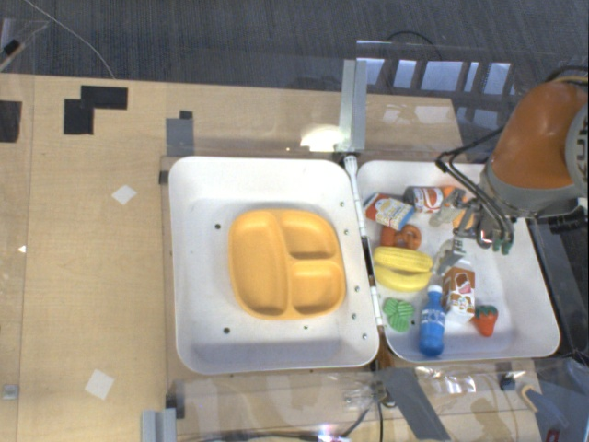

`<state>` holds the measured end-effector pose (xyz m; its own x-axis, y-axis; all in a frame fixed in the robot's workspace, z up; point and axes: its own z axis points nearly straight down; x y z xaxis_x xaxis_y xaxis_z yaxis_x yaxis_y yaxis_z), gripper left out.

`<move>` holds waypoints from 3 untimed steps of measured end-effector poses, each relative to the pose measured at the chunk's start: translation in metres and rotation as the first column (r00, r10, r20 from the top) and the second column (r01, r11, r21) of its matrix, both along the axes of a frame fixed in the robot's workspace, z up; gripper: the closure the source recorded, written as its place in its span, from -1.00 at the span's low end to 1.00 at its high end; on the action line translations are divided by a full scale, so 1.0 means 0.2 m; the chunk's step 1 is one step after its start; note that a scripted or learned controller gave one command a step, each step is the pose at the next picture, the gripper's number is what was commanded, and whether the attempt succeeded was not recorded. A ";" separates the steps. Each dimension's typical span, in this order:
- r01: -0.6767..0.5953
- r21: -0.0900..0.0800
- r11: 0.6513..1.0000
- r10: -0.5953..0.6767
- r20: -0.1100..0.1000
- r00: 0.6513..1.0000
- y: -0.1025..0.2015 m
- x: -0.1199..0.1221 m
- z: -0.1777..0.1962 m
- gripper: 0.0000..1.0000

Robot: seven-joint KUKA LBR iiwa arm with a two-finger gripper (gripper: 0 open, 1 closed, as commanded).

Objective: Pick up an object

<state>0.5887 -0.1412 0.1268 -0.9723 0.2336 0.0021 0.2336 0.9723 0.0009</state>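
Right bin [543, 334] holds the clutter: a banana [403, 269], a blue bottle [433, 320], a green ridged piece [398, 314] at the near left corner, a small carton [394, 213], a tomato-like red ball [408, 237], a strawberry [486, 319] and a brown-and-white packet [459, 290]. Left bin [198, 339] carries a yellow divided tray [285, 262]. The pincer [453, 252] sits low over the middle of the right bin, just right of the banana and above the packet; you cannot tell from this slant whether it is released or clenched, and nothing is seen held in it. Judgement: the banana is your nearest candidate. It looks like a light, rigid plastic toy with a smooth skin, so expect it to slip or roll if pinched at the tapered ends. Take it across the middle, narrow way, with the pincer square to its long axis. The bottle lies touching or nearly touching its near side, so a low approach may nudge it. The packet looks flat and hard to get under; leave it.
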 end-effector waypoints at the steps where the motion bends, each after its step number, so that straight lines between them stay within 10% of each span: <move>1: 0.263 -0.003 0.965 -0.263 -0.013 0.965 -0.05 0.16 -0.18 -1.00; 2: 0.469 -0.023 0.883 -0.470 -0.063 0.881 -0.02 0.29 -0.19 -1.00; 3: 0.480 -0.021 0.877 -0.480 -0.071 0.874 -0.03 0.30 -0.19 -1.00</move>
